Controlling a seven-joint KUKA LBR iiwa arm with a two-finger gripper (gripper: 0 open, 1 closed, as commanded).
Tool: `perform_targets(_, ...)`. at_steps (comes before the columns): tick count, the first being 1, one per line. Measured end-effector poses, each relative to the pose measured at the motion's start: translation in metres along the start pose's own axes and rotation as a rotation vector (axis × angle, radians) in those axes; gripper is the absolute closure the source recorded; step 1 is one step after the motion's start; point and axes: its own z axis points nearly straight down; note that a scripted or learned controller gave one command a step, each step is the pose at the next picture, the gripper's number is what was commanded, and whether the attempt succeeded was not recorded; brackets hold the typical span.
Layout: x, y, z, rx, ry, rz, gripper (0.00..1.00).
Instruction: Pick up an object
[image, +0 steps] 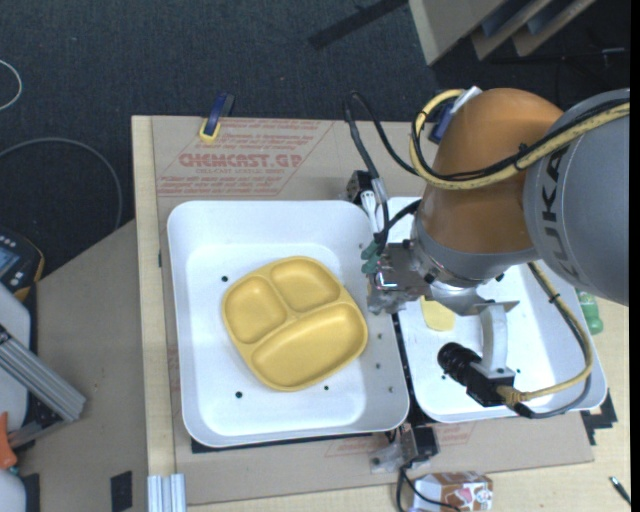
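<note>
Gripper (385, 285) over bins' shared rim, beside yellow tray (293, 322)

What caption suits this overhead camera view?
Grey-and-orange robot arm leans over two white bins; a yellow divided plate lies in the left one.

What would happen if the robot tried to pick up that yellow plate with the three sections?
The yellow plate looks like molded plastic, so probably stiff and light. Its surface seems smooth, so it might slip. It lies wide and flat in the left bin, so it likely won't roll.
</note>
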Motion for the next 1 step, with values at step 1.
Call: perform_targets(1,0.0180,0.0023,-0.1108,-0.006,-0.001,0.006,1.00)
